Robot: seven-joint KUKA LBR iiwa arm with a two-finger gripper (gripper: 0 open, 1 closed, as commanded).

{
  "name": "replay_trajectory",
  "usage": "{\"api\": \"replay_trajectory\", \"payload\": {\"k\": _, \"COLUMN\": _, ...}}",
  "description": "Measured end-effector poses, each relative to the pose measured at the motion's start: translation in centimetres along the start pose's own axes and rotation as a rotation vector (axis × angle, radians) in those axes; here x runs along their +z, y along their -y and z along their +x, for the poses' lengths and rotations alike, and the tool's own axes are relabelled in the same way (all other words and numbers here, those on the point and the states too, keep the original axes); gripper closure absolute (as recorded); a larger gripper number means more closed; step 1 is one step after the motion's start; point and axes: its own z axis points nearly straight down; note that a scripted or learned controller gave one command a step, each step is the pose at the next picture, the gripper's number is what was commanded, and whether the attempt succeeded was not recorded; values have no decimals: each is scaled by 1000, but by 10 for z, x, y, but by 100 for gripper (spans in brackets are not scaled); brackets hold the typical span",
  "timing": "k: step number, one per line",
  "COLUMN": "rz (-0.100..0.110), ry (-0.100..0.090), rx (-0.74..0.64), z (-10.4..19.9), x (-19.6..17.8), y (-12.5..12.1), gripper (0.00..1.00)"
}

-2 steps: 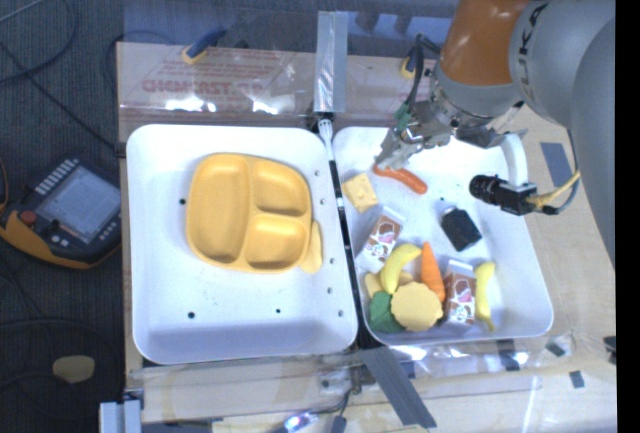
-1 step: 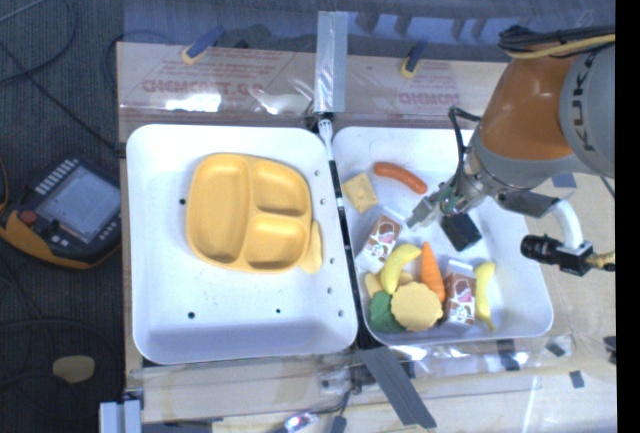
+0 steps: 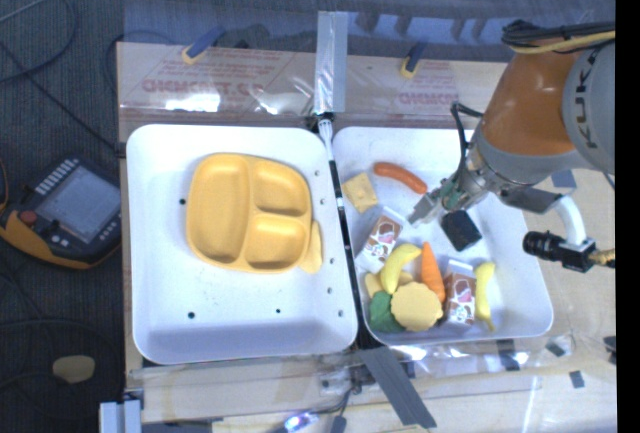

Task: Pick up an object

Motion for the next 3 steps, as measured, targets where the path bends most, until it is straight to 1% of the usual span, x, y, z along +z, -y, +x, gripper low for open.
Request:
{"api": "replay_trajectory", "payload": {"k": 1, "rz": 1, "ry": 0, "rx": 232, "z": 12, "x": -82, "y": -75, "gripper": 100}}
{"api": "replay_trajectory", "payload": {"k": 2, "rz": 4, "ry": 0, "rx": 253, "z": -7, "x": 25, "y": -2, "gripper": 100}}
{"api": "replay_trajectory", "payload": {"k": 3, "rz": 4, "ry": 2, "rx": 768, "z": -17, "x": 5, "y": -67, "gripper": 100}}
